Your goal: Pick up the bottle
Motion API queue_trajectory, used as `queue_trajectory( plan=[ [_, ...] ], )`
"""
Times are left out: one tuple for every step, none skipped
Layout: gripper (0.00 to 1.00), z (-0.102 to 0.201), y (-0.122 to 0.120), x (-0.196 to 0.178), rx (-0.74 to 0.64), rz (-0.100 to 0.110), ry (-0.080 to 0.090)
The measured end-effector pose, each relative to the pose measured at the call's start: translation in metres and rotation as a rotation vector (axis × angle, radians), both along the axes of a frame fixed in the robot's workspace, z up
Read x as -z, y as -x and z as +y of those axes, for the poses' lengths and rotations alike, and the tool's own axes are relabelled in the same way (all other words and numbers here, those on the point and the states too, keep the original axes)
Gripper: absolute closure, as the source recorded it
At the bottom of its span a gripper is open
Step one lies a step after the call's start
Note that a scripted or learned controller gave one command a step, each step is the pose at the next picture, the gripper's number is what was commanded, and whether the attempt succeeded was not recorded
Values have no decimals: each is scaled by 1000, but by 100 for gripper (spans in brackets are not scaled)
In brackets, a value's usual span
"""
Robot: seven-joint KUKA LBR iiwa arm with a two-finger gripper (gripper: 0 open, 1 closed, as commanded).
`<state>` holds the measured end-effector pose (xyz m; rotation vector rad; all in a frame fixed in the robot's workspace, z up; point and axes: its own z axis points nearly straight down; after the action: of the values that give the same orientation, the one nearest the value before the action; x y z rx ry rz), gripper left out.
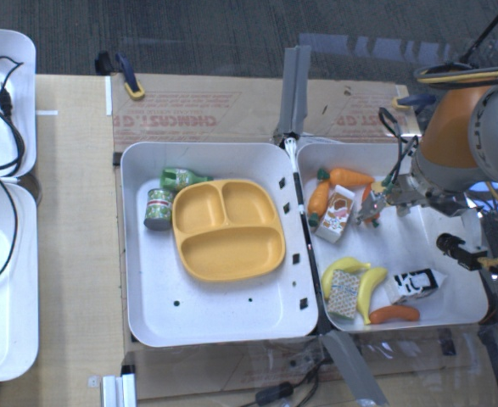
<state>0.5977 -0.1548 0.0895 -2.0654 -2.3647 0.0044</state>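
Note:
The bottle [181, 177] is green and lies on its side at the back left of the left bin [138, 261], just behind the yellow plate. My gripper [372, 209] is low in the right bin [452, 312], next to a small white carton [338, 213] and two carrots. It is well to the right of the bottle, with the wall between the bins in between.
A yellow divided plate [228, 228] takes up the middle of the left bin, with a small can [158, 209] at its left edge. The right bin holds carrots [350, 177], bananas [363, 280], a speckled pad [344, 293], a black-and-white pack [416, 283] and a red-orange piece [394, 314].

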Motion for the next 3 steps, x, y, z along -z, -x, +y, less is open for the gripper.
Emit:
queue_trajectory(
  plan=[
    [0,6,63,0,-12,1,-1],
    [0,57,-3,0,-228,0,-1],
    [0,-3,69,0,-219,0,-1]
  ],
)
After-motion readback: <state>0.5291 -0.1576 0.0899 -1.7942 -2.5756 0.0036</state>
